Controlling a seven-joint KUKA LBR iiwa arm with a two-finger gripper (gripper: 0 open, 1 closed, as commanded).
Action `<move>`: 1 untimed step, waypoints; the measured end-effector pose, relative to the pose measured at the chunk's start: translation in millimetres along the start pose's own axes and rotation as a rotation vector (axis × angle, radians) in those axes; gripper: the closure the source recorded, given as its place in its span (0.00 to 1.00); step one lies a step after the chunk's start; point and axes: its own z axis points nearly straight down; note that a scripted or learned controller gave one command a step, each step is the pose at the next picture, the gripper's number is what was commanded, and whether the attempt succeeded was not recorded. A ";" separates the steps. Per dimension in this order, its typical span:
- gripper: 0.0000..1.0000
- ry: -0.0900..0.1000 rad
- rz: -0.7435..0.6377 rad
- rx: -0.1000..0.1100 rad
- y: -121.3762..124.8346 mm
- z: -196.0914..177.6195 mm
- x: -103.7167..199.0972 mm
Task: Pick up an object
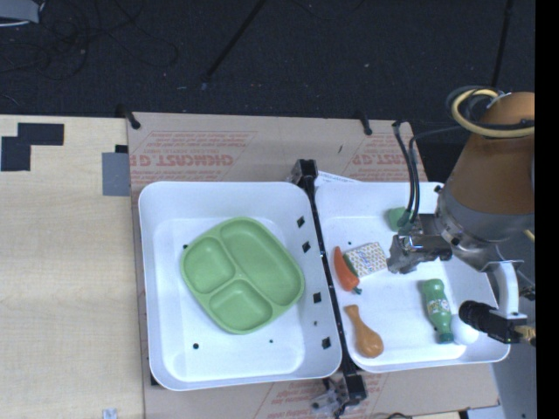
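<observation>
**Arm low over the right bin, objects scattered beneath it**

Two white bins sit side by side on the table [70,304]. The left bin [166,339] holds a green divided plate [242,274], lying near its middle, tilted toward the divider between the bins.

The right bin [397,356] carries the loose objects. An orange carrot-like piece [346,270] lies along its left edge, touching a small patterned box [366,257] just to its right. Nearer the front edge lies an orange pear-shaped toy [363,333]. A green bottle [438,309] lies toward the right edge, neck pointing to the front. A small green object [399,218] peeks out near the back edge, partly hidden by the arm.

The end effector [410,251] hangs over the middle of the right bin, just right of the patterned box. Whether its grip is wide or narrow cannot be made out, and nothing is seen held in it.
</observation>
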 end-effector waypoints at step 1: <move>1.00 0.000 -0.001 -0.002 1.6 -2.1 50.8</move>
